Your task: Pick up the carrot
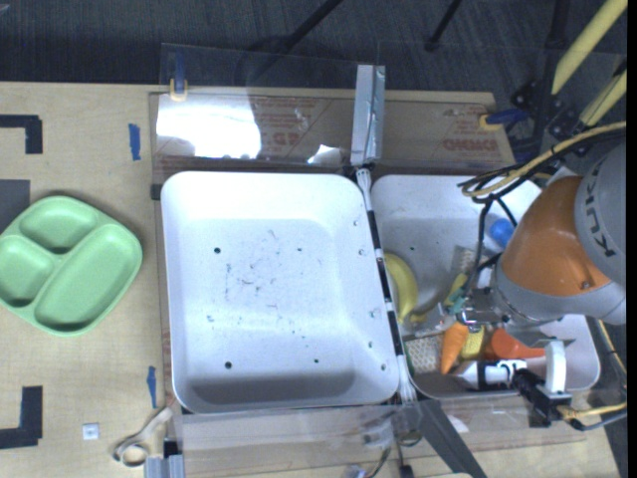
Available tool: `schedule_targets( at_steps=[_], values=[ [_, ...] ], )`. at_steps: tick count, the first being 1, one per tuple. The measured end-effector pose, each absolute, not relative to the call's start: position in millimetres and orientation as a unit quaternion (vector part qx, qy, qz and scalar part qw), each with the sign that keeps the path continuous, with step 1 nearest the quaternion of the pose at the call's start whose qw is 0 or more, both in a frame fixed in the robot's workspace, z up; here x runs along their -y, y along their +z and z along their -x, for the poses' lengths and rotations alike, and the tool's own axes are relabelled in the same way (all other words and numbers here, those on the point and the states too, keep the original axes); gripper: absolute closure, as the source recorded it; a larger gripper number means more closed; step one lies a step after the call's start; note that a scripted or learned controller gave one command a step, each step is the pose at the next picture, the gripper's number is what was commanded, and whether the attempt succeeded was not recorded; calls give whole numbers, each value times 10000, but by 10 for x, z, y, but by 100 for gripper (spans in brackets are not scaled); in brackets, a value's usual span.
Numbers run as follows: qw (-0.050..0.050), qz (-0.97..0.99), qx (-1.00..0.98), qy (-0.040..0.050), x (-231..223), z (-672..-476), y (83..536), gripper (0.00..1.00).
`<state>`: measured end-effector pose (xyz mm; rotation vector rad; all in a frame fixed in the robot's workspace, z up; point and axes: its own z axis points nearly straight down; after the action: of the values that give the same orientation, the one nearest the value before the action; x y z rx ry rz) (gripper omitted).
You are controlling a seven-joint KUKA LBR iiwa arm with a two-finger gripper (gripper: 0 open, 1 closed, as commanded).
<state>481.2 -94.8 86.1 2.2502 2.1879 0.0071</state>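
The grey arm with its orange band point(557, 242) leans over the right-hand shallow white bin point(423, 212), claw point(476, 312) down among the clutter; whether it's wide or narrow, I cannot tell. The small orange tapered carrot point(454, 348) lies just beneath, crowded by a yellow banana point(403, 282). Risk: that crowding could make the grab glance off or catch a neighbour.
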Motion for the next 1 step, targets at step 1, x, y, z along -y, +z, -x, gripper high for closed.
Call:
schedule_targets(
  at_steps=[1],
  values=[
    [37, -7197, -6943, 32, 985, -4817, 969, 100]
  ],
)
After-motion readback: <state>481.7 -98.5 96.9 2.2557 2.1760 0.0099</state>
